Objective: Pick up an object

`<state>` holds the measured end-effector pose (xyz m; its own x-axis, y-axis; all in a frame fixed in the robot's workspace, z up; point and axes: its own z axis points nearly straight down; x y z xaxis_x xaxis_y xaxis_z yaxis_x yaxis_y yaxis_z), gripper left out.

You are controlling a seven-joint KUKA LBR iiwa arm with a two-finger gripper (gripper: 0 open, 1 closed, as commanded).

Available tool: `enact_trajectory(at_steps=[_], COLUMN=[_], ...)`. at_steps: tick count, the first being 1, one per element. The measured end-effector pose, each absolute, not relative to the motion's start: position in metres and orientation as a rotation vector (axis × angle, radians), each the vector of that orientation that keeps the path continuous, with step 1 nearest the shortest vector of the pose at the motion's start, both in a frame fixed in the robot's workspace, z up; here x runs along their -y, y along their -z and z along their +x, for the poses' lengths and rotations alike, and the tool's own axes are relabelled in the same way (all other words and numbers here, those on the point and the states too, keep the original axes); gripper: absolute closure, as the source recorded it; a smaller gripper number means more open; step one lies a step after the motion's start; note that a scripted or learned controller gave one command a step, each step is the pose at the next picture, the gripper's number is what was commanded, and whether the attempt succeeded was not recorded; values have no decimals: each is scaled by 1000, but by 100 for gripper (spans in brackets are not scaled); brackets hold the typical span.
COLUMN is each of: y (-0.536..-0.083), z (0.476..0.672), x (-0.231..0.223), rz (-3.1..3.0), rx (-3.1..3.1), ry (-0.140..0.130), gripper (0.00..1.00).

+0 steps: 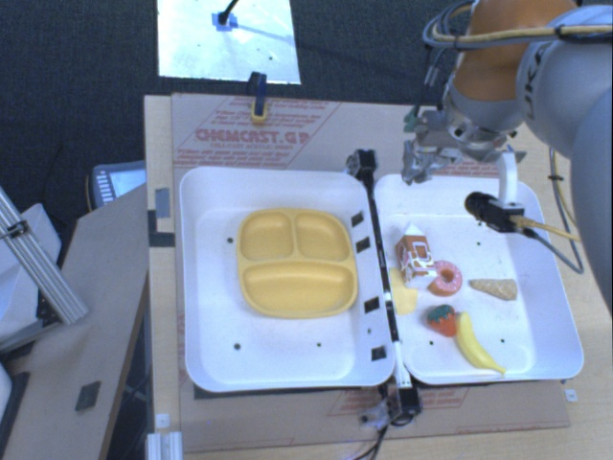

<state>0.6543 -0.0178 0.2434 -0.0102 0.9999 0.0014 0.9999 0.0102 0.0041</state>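
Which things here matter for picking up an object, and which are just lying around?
For the job: pincer, milk carton, donut, banana, strawberry, cheese slice, bread wedge, right bin.

Lying about: yellow divided tray, left bin.

Both white bins [206, 257] look like smooth, slightly glossy moulded plastic; the yellow divided tray [292, 262] has a softer, satin plastic sheen; the toy banana [476, 343], pink doughnut [445, 279] and little milk carton [415, 254] seem to be matt plastic, though they are too small to be sure; the arm's orange band [508, 27] shines glossily above dull grey casing; the bench [115, 257] looks like pale, matt wood or board.
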Motion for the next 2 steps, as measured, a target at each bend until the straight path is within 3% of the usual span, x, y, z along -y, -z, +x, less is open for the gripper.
enact_trajectory(at_steps=[1,2], y=[-246,-248], z=[660,649], x=[-39,-92], rz=[2209,2212], rx=[-2232,-2231], ry=[-6,-3], gripper=[100,100])
